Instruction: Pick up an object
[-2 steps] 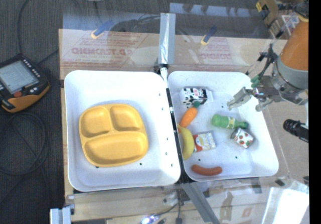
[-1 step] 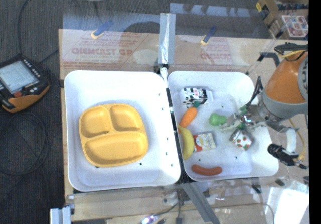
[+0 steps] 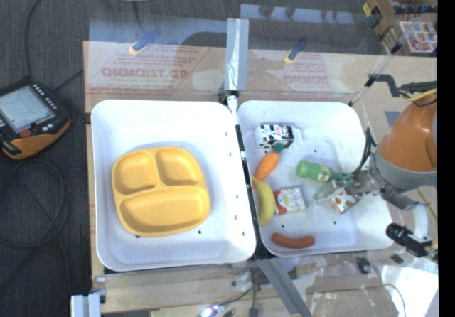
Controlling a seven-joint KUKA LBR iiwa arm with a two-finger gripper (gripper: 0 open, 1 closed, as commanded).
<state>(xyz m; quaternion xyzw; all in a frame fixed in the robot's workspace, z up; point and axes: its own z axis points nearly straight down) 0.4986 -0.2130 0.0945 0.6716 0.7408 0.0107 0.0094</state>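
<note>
The gripper (image 3: 340,193) is lowered into the right bin (image 3: 323,122), at a small red-and-white carton (image 3: 343,202) beside the green bottle (image 3: 313,169); whether the jaws are clenched cannot be told; nothing is seen lifted, so the pick is judged unfinished.
</note>
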